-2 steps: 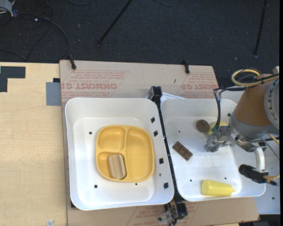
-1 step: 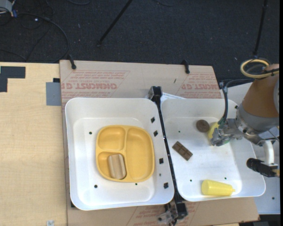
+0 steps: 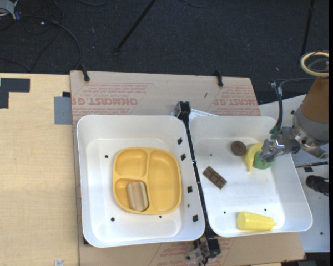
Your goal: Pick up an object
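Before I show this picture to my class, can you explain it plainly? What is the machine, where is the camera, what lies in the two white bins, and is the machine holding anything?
One camera looks down at a slant on a bench. The machine is a robot arm, grey with an orange band, reaching in from the right. Its gripper hangs over the right bin, right at a yellow and green object; whether it grips that object I cannot tell. The same bin has a small round brown piece, a flat brown bar and a yellow cone-shaped piece. In the left bin lies a yellow divided plate, with a tan block in one of its compartments. Its job is to pick up an object.
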`<state>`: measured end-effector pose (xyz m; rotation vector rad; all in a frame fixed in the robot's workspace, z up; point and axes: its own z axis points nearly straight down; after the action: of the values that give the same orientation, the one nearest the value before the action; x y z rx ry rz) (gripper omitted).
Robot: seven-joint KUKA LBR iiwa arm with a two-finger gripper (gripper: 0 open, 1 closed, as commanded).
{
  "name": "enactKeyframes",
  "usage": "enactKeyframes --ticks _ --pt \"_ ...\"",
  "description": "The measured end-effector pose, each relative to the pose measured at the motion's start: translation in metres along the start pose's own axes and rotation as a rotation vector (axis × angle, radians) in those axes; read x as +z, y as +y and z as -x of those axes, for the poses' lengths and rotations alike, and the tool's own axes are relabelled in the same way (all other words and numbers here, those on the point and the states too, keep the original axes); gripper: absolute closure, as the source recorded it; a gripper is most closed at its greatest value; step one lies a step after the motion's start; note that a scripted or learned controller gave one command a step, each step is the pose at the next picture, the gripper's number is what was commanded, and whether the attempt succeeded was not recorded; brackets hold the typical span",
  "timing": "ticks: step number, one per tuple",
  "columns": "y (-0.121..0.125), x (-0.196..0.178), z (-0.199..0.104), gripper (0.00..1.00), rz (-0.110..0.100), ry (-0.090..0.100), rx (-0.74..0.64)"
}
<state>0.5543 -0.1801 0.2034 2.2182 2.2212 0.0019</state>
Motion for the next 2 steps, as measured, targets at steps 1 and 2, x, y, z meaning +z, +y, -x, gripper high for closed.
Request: enactKeyframes --ticks 1,2 --pt "0.003 -0.063 -0.003 1.00 0.002 0.000 -0.002" --pt "0.001 -0.068 -0.060 1.00 -0.005 0.004 -0.004"
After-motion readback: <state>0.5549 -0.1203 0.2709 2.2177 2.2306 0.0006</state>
